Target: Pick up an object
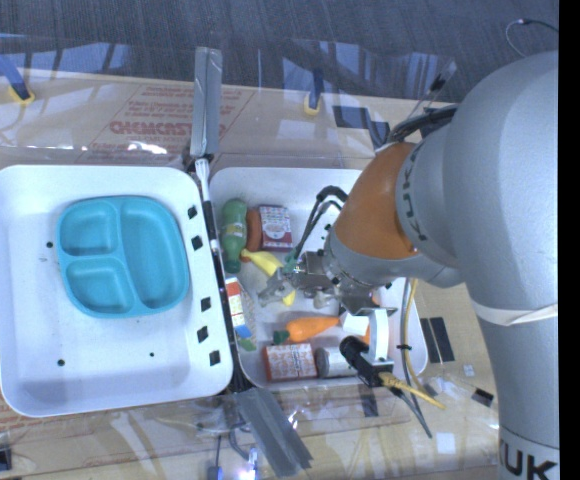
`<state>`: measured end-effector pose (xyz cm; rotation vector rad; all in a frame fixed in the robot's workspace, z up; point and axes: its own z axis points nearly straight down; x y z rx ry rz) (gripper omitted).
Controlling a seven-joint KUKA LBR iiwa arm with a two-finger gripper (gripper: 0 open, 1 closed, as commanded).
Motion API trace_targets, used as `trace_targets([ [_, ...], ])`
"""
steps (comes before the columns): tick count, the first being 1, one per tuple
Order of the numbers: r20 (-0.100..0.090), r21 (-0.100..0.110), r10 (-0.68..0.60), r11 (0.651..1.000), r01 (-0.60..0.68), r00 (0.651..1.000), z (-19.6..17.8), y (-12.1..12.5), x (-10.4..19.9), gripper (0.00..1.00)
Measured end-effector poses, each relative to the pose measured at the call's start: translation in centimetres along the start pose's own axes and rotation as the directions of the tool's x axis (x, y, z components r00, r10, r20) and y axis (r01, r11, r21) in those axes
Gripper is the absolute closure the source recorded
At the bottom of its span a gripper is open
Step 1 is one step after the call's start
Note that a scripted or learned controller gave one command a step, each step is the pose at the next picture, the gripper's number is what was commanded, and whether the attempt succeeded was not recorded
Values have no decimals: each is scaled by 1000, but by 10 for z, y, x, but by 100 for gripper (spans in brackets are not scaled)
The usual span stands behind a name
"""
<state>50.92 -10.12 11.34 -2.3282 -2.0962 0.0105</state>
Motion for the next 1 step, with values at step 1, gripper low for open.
trace_targets([
  [1, 0, 1, -4, 1000, 4, 1000, -9, 0, 1, 100],
])
